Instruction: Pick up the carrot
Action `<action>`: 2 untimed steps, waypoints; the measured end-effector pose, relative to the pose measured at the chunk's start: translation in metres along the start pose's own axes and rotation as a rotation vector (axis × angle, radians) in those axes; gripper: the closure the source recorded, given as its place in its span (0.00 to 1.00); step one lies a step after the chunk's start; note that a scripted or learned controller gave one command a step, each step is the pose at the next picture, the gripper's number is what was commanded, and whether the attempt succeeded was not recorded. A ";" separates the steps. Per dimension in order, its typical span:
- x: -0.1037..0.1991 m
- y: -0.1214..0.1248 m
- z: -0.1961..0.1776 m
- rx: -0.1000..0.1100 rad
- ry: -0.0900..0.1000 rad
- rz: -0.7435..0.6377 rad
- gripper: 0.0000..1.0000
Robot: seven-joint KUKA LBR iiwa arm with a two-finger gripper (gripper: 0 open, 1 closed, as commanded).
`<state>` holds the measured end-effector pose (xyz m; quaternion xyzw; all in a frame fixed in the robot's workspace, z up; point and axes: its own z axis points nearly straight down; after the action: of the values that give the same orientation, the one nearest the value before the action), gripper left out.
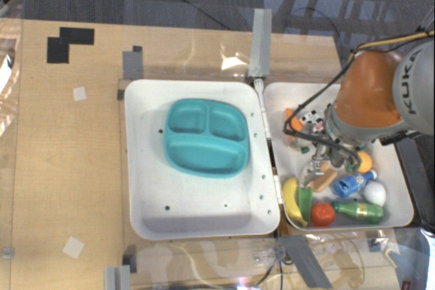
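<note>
The grey arm's end effector (319, 170) hangs low over the right white bin (401, 214); whether it is clenched I cannot tell. The small orange carrot (291, 120) lies near that bin's upper left, partly under the wrist. A teal divided plastic tray (205, 137) sits in the left white bin (146, 214).

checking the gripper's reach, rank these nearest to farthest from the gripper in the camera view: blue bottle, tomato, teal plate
Gripper is over the right bin.
1. Blue bottle, just to its right.
2. Tomato, below it by the bin's front edge.
3. Teal plate, far left, in the other bin.
</note>
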<state>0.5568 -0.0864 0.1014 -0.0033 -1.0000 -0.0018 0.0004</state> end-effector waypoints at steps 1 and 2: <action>-0.055 -0.004 0.012 0.002 -0.014 0.358 0.00; -0.099 -0.002 0.012 0.006 0.018 0.409 0.00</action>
<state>0.6561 -0.0892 0.0892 -0.2063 -0.9784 0.0010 0.0098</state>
